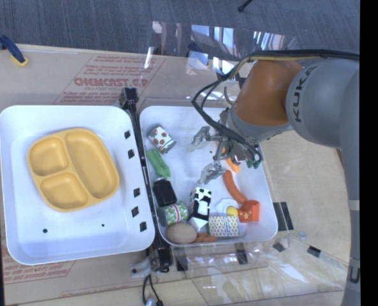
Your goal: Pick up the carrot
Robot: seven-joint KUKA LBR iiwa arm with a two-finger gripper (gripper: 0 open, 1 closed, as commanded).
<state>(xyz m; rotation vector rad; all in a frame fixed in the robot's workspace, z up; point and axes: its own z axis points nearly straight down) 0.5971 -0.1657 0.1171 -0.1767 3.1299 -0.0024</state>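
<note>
Your carrot (pixel 234 187) lies in the right bin (pixel 176 116), near its right wall, just above the red block (pixel 248 211). Your gripper (pixel 209 153) hangs left of it, fingers spread wide, holding nothing.

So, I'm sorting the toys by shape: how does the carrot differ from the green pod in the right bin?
The carrot is orange and lies near the bin's right side; the green pod is green, shorter, by the left wall. The carrot lies beside the gripper; the pod lies apart from it. Both are long, slanted toys.
</note>
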